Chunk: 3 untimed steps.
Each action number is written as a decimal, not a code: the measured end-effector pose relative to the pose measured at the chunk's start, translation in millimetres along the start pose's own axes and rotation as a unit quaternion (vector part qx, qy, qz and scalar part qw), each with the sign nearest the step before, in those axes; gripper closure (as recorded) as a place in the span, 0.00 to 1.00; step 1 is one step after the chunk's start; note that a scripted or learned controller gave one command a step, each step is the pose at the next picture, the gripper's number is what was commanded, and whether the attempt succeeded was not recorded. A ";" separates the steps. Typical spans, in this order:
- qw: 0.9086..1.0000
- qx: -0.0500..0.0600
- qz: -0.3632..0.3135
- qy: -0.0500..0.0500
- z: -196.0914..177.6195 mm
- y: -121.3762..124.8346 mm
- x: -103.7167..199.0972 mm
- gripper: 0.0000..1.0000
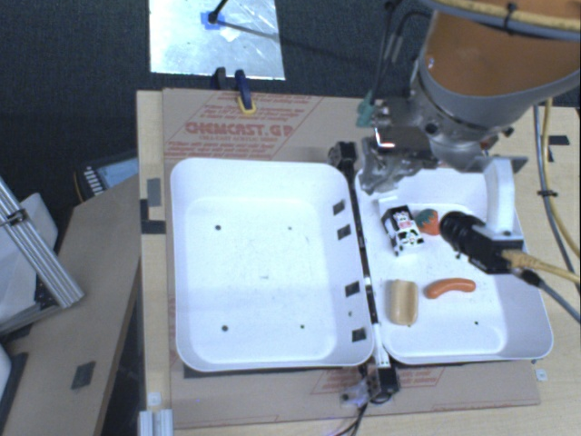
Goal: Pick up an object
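The right bin (508, 334) holds several small objects. A black and white toy (402, 229) lies near its upper left, with a small orange piece (428, 221) touching its right side. An orange sausage-shaped item (450, 288) lies near the bin's middle. A tan bread-like piece (403, 302) rests by the left wall. My gripper (379, 173) hangs over the bin's top left corner, above and a little left of the toy, with nothing visibly held. The arm's body hides the bin's upper right part.
The left bin (263, 262) sits beside the right one, joined by a black hinge strip (361, 271). A black cylinder with a cable (474, 236), mounted off the arm, reaches over the right bin. Cardboard (236, 125) lies under both bins.
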<state>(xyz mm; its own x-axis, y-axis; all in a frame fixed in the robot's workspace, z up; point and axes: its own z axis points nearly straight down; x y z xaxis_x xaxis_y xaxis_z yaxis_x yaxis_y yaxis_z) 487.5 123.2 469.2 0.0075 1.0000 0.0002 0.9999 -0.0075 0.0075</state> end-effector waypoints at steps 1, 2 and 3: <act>1.000 0.006 -0.009 0.000 57.2 -3.0 75.1 1.00; 1.000 0.010 -0.001 -0.003 227.0 -4.1 10.6 1.00; 1.000 -0.002 -0.007 0.002 128.0 19.7 48.2 1.00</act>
<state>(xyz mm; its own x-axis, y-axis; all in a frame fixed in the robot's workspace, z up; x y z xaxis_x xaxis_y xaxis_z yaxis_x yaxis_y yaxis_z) 508.5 171.3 341.3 -0.0067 1.0000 0.0047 0.9999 0.0067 0.0113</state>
